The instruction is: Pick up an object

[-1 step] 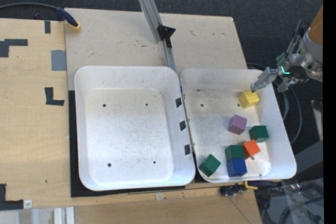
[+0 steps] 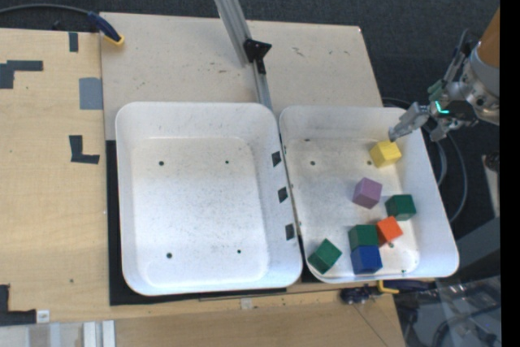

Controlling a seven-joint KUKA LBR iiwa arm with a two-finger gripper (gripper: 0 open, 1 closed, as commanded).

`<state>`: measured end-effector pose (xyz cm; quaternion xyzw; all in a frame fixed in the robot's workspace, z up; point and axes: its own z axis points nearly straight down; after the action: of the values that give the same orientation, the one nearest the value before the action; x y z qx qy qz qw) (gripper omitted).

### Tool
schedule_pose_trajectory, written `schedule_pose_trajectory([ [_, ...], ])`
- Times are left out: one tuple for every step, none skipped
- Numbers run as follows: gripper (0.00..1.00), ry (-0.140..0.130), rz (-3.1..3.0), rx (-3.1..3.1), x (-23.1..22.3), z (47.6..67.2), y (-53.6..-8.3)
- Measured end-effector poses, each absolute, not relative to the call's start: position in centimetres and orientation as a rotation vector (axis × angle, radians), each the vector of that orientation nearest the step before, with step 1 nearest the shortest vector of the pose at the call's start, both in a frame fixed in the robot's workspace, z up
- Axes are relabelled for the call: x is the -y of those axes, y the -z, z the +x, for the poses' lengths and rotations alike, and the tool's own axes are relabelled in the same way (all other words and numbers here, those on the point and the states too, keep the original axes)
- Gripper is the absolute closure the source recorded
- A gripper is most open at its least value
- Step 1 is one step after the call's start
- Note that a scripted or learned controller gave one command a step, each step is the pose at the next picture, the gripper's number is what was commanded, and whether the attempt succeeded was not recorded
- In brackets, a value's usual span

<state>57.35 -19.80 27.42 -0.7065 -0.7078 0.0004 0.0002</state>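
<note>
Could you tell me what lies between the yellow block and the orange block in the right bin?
The purple block lies between the yellow block and orange block, per the camera view.

No text, label, brand, number or sign can be read anywhere in the camera view.
</note>
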Motion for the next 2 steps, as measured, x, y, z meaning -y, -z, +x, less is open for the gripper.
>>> schedule_pose_trajectory([
  [0.0, -0.007, -2.216, 2.219, 19.4, 57.8, -21.1],
  [0.0, -0.007, -2.218, 2.219, 20.0, 58.1, -16.2],
])
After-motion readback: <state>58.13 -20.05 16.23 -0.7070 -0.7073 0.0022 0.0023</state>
